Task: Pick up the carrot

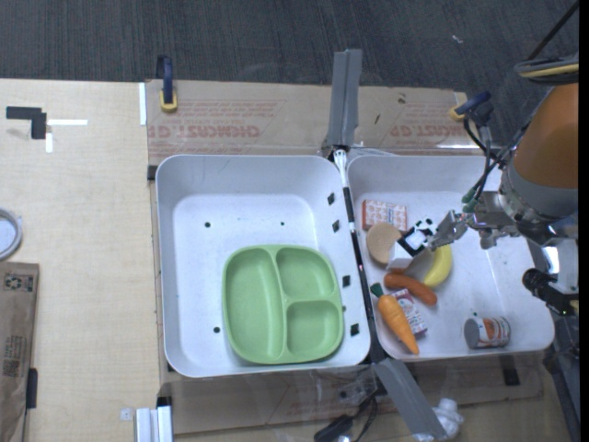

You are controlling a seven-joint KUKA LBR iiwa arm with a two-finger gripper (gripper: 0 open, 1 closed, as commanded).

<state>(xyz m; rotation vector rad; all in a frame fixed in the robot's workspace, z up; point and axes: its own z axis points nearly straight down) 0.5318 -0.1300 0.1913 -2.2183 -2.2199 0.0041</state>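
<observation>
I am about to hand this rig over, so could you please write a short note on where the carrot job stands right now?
Gripper: over the right bin, above the banana; nothing seen held.
Carrot: lying at the right bin's near left, beside a sausage and a small packet.
Left bin: holds the green divided plate.
Done: nothing yet; the carrot is not lifted.
Left: move to the carrot, grasp and lift it.

We count two shallow white plastic bins (175, 247), one green three-compartment plate (281, 304), one orange carrot (398, 323), one yellow banana (440, 267), one reddish sausage (411, 288), one small labelled tin can (488, 331), one round tan bun (381, 243) and one red-and-white carton (385, 215).
</observation>
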